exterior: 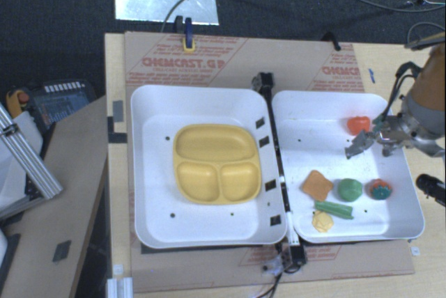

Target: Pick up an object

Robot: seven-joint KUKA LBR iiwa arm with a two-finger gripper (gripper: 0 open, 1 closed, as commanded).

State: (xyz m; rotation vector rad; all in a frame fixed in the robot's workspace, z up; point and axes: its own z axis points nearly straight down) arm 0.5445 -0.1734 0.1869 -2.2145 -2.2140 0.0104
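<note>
Camera view from above the counter (230,56), looking down at a slant on two shallow white bins set side by side. My jaws (361,145) reach in from the right and hang over the right bin (300,115), in its upper right part, with the dark fingers pointing left and down toward the bin floor. Nothing sits between them, and whether they stand wide or narrow I cannot tell from this angle. Just above and beside my fingertips lies a small orange-red piece (359,124), close to the bin's far wall; whether I touch it I cannot tell. Along the near side of the same bin lies a loose cluster of toy food: an orange wedge (317,185), a round green piece (350,189) just to its right, and a red-and-teal round piece (380,189) beside that, near the right wall. Below them a green bean-like strip (333,209) lies at a tilt, with a pale yellow piece (322,221) touching or nearly touching its left end. In the left bin (150,150) a yellow divided tray (216,163) sits flat near the middle, one long compartment at the far side and two smaller ones at the near side, all bare. My grey arm with its orange band (428,84) enters over the right rim of the right bin.
</note>
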